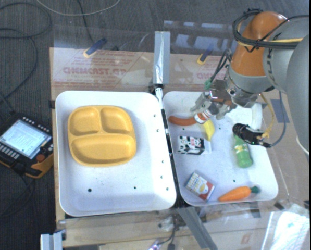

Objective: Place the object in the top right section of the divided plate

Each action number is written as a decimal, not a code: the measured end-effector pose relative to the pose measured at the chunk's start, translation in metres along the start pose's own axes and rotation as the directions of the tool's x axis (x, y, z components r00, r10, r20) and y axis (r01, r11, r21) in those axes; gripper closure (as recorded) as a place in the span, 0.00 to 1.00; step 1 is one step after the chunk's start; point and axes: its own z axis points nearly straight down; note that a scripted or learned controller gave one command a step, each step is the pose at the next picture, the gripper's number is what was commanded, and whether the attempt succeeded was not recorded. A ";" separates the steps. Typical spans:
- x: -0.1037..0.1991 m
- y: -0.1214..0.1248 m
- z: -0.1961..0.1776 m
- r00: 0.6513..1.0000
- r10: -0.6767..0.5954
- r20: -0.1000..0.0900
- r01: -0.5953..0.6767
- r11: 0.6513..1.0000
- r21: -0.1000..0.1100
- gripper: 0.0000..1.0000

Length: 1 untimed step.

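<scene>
The yellow divided plate (100, 135) lies in the left bin (113, 191), and its top right section (116, 120) holds nothing. My gripper (205, 113) hangs over the upper middle of the right bin (264, 184). Directly under and in front of it lies a small yellow object (209, 129). An orange-red sausage (182, 121) lies just to the gripper's left. I cannot make out anything held in the gripper.
The right bin also holds a black-and-white box (189, 144), a green bottle (243, 155), a small colourful packet (199, 185) and a carrot (236, 193). A raised divider (168, 145) separates the two bins. A tablet (22, 138) lies off the bench at the left.
</scene>
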 end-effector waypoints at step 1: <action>0.051 -0.024 -0.035 0.998 -0.067 -0.001 0.067 0.998 0.000 1.00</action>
